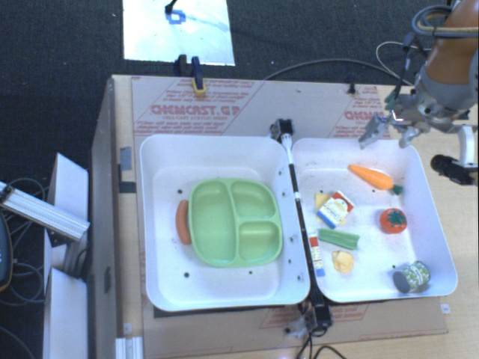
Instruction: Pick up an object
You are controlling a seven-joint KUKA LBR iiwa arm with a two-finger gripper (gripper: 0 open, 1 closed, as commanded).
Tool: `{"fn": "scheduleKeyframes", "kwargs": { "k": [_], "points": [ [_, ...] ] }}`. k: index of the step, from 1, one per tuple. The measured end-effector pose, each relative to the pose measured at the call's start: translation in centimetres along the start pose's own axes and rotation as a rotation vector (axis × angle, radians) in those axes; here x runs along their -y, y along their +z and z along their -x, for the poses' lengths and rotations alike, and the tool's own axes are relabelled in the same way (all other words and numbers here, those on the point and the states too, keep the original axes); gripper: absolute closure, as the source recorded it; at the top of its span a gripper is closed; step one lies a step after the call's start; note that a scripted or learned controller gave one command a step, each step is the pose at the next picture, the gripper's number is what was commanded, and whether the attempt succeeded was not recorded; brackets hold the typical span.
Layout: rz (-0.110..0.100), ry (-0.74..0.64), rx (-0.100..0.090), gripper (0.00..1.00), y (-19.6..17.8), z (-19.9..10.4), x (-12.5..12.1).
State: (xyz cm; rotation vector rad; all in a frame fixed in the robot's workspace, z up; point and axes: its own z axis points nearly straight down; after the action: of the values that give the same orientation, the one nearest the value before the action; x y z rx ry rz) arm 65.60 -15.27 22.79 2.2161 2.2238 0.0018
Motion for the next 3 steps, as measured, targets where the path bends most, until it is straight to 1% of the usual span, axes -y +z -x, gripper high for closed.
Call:
{"fn": "scheduleKeyframes", "kwargs": {
  "k": [1,2,3],
  "points": [
    [-0.007,0.001,-0.003,0.00,14.5,5.3,-1.1],
    [0.002,-0.003,0.001,1.00,13.2,5.3,-1.3],
    [0.001,-0.003,0.001,0.00,13.2,5.3,-1.3]
  ]
}}
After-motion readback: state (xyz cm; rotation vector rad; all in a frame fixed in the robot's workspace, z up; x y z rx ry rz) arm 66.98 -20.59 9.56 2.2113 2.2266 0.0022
